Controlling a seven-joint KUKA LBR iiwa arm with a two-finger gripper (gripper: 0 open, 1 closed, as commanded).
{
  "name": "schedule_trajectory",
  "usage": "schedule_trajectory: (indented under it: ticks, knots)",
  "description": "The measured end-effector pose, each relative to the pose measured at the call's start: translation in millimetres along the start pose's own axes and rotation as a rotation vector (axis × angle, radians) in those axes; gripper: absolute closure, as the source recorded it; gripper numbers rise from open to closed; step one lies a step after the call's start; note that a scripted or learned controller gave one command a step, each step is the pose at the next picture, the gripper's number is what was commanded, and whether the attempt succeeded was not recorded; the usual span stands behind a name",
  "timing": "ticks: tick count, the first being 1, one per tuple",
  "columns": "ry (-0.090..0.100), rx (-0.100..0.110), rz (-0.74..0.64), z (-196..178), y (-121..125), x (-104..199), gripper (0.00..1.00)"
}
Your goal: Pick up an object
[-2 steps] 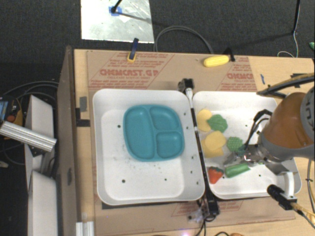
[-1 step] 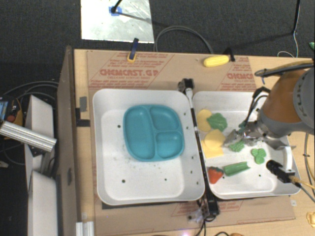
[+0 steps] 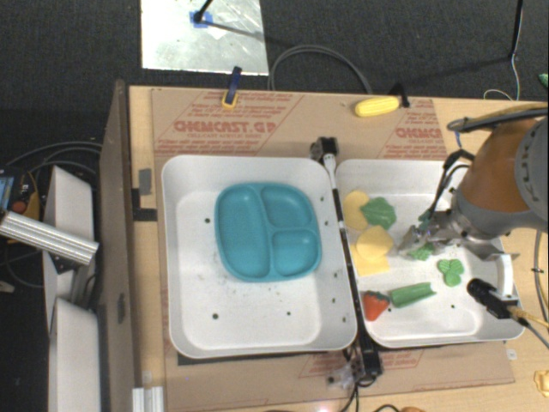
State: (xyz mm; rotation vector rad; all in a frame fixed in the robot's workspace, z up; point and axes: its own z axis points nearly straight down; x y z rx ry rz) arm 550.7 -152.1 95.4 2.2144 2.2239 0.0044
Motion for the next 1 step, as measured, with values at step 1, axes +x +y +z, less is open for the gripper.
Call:
schedule_trajectory:
  ticks: [1]
  knots:
    - [0.002, -0.01, -0.011, -95.3, 57.3, 85.8, 1.0]
